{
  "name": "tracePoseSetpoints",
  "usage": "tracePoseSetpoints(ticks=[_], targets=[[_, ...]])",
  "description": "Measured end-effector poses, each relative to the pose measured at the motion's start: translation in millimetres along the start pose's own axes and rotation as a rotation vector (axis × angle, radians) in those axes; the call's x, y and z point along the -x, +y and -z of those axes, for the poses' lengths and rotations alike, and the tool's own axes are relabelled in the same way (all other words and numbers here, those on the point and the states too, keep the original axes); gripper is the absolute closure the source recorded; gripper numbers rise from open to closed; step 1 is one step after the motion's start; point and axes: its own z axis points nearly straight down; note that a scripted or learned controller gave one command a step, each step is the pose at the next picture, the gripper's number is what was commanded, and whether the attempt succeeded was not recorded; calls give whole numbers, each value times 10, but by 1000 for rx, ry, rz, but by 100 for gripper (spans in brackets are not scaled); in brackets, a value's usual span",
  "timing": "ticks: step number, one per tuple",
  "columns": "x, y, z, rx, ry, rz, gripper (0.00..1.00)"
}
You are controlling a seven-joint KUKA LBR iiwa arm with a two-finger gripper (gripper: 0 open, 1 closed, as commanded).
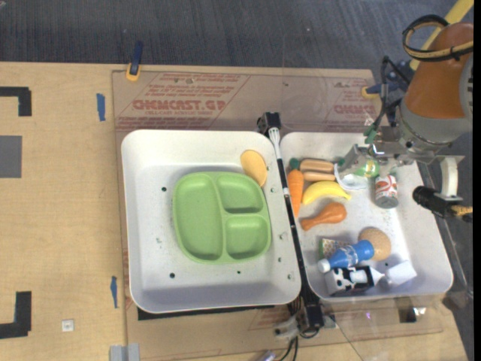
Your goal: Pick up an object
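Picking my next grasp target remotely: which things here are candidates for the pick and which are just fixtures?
Pick candidates, right bin: banana, carrot, hot dog, drumstick, can, blue bottle; left bin: yellow lemon-like piece.

Just there: green divided plate, two white bins, cardboard sheet, blue tape marks.

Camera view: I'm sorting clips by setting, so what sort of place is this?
Most likely a robotics lab test bench, not a kitchen: two white bins on taped cardboard, toy food like a banana, and a grey-and-orange arm reaching in.
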Motion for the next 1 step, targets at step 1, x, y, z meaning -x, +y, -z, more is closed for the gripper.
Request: tracePoseSetpoints(ticks=[1], targets=[[-150, -270, -982, 8, -2, -90, 0]])
